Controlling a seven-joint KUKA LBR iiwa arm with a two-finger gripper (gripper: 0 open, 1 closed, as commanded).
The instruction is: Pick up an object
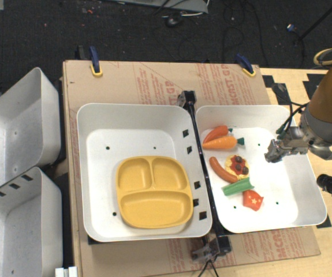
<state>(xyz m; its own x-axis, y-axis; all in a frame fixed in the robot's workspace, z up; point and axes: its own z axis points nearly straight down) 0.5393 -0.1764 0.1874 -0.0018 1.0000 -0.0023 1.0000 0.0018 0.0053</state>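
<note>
- The arm comes in from the right, and its gripper [273,153] hangs over the right bin [304,212], near the right side.
- I cannot tell if the tool is apart or together. It is dark and small from this far up. Nothing shows in it.
- The toys sit in a bunch on the left side of the right bin, well apart from the gripper.
- The orange carrot [219,143] lies at the top with a red pepper [216,133] touching it just behind.
- The hot dog [222,169] lies at a slant below, right beside the small pizza slice [237,165].
- A green piece [237,187] and a red strawberry [253,200] lie lowest.
- These look like play food, so I think they are light, hard and smooth. They could slip or roll.
- The hot dog looks like a good pick. It is long and thin, so grab it across the middle.
- The left bin [96,154] holds a yellow tray [153,192] with three parts.
</note>
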